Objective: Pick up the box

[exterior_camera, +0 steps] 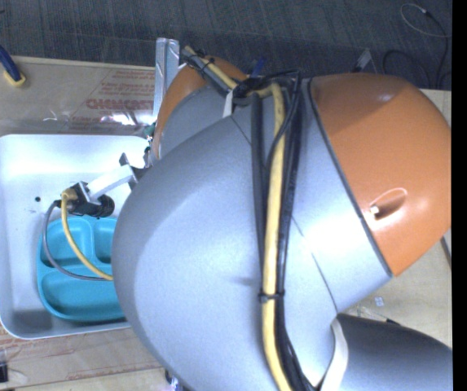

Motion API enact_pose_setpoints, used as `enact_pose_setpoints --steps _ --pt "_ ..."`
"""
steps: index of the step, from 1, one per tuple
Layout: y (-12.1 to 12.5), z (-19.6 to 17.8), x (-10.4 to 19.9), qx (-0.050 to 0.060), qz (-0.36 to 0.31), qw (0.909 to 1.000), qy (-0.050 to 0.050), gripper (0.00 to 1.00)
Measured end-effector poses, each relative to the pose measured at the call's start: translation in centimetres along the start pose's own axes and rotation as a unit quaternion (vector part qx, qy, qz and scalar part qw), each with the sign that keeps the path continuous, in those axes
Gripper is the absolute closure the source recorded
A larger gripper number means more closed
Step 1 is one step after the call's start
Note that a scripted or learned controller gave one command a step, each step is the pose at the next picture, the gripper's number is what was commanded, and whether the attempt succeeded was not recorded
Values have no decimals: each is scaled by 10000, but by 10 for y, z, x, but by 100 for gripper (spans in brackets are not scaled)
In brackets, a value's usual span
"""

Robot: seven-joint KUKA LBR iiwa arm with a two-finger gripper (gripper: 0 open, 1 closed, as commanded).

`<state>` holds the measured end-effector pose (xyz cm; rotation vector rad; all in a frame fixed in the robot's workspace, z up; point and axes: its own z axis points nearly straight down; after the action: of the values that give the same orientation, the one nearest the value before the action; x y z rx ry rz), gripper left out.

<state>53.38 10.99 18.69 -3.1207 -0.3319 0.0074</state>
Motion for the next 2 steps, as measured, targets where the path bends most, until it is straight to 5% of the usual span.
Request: enact_pose_setpoints --steps 1,2 --pt "-54 85 33 -9 -1403 9901 -14 100" --pt "-52 85 31 -17 -1388 9903 -39 0"
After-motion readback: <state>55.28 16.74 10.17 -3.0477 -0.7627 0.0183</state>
